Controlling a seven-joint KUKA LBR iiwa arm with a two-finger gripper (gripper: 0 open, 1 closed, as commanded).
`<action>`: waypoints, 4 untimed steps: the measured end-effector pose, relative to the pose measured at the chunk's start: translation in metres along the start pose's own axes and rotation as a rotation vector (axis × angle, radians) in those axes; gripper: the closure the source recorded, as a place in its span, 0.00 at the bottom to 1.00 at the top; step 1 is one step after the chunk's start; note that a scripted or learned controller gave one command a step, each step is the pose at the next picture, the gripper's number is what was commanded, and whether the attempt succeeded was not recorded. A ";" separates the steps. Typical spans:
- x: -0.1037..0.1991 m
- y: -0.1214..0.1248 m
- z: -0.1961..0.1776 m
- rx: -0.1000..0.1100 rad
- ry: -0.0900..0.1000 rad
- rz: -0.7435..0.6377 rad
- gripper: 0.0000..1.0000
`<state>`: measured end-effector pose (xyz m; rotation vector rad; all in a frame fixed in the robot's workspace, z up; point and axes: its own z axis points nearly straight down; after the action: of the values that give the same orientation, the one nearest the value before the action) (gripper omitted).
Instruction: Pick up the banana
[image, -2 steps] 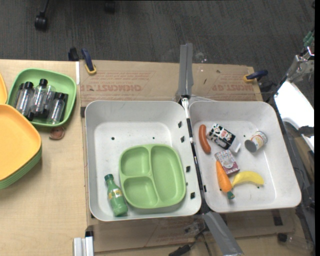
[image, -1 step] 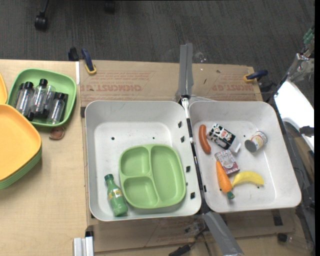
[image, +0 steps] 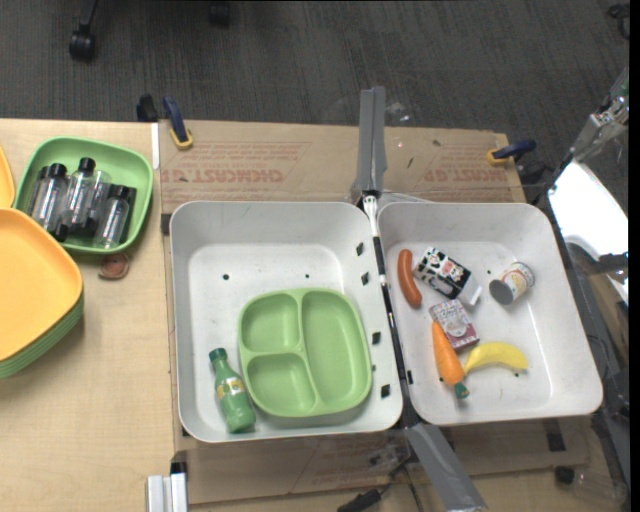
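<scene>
Banana (image: 495, 357) lies in the right bin (image: 545, 395), near its front edge, curved ends pointing forward. Its left tip meets a carrot (image: 447, 356), with a pink packet (image: 454, 323) just behind. A sausage (image: 408, 277) lies by the left wall, a can (image: 511, 283) toward the right wall. The left bin (image: 250, 245) holds a green tray (image: 304, 352) and a bottle (image: 231, 392) at its front left corner.

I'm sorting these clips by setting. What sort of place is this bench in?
Probably a robotics lab or test cell, not a kitchen. Two white bins sit on clamped cardboard, toy food such as a banana and carrot lies in one, and a chair caster stands on grey carpet.
</scene>
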<state>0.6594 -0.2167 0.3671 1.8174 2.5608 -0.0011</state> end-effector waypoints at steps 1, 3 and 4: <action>-0.004 -0.001 0.007 0.001 0.001 0.052 1.00; -0.006 -0.002 0.003 0.000 0.000 0.173 1.00; -0.006 -0.002 0.009 0.001 0.001 0.233 1.00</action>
<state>0.6591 -0.2228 0.3584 2.1033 2.3339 -0.0009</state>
